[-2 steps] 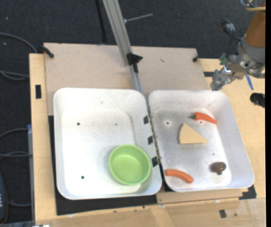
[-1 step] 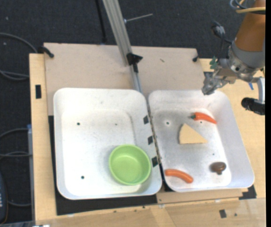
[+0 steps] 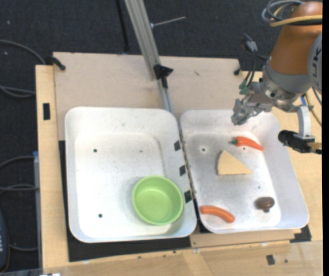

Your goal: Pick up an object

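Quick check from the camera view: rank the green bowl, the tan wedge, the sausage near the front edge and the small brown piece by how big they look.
Largest to smallest:
1. green bowl, in the left bin
2. tan wedge, mid right bin
3. sausage, long but thin
4. small brown piece

All lie at a similar distance from the camera, so the order looks reliable.

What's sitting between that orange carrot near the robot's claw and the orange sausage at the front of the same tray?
In the camera view, the tan wedge lies between the carrot and the sausage; around it is the right bin's bare white floor.
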`<state>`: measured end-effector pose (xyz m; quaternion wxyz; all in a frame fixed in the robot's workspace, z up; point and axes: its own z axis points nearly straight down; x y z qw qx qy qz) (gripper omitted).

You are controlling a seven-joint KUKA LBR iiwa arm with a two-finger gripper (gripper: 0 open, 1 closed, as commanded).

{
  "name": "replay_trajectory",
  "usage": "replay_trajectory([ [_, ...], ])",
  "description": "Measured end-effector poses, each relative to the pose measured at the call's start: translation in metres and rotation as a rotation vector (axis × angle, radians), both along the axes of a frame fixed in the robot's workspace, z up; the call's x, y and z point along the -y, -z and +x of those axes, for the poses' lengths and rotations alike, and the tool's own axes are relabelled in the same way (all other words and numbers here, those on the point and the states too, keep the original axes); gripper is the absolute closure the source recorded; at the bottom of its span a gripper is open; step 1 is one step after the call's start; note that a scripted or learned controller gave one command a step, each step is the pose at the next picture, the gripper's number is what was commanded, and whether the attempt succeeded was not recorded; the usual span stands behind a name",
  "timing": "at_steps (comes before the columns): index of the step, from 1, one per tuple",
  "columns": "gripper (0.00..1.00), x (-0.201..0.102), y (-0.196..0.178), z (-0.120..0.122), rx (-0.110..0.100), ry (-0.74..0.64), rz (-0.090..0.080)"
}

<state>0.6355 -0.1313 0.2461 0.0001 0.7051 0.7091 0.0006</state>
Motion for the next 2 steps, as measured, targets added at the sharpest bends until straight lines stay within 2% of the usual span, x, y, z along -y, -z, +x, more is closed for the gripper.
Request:
replay_trajectory([
  [2,1.00,-0.105,0.014,-0.043,-0.002,-0.001,0.001],
])
